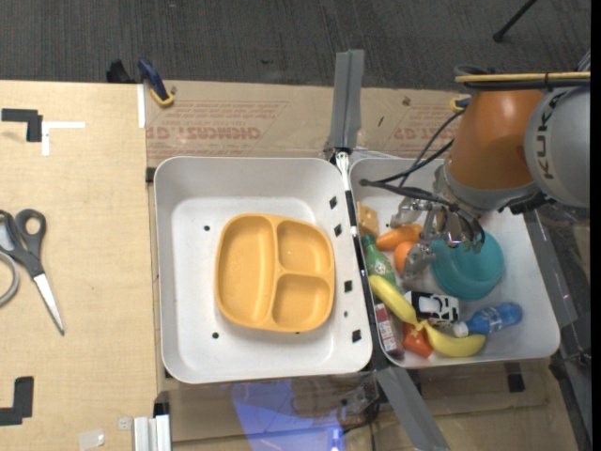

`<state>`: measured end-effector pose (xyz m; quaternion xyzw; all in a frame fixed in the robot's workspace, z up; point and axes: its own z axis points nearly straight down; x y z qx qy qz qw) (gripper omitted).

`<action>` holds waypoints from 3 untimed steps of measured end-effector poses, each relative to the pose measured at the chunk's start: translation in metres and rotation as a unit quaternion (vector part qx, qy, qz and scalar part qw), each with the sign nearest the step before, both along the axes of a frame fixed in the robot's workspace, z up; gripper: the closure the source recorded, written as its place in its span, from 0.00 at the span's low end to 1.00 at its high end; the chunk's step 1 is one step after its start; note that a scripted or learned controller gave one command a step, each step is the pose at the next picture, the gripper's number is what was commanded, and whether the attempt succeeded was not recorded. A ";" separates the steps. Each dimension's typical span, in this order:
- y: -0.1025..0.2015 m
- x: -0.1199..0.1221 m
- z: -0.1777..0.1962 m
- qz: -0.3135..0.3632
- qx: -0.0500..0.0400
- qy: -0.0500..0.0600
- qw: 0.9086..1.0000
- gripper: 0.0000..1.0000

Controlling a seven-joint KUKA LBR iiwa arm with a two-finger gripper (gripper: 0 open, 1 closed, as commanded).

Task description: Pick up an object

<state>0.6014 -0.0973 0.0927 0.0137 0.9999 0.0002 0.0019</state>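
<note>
My gripper (434, 241) hangs over the right bin (537, 280), just above its back-left part, under the orange-banded wrist. Beneath and beside it lie an orange fruit (404, 237) and a teal rounded vessel (471, 267). Further forward are a yellow banana (392, 298), a second banana (456, 344), a small black and white toy (437, 304), a blue bottle (494, 318), a green item (377, 257) and a red piece (417, 343). I see nothing lifted clear of the bin.
The left bin (178, 280) holds a yellow divided plate (275, 272). Scissors (33, 256) lie on the bench at the far left. A grey divider bar (346, 101) runs back between the bins. Cables trail near the wrist.
</note>
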 end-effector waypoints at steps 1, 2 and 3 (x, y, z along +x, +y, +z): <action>-0.021 -0.037 0.004 -0.035 0.001 -0.006 0.999 0.00; 0.003 -0.046 0.004 -0.092 -0.001 -0.008 0.996 0.00; 0.003 -0.046 0.013 -0.091 -0.001 -0.007 0.996 1.00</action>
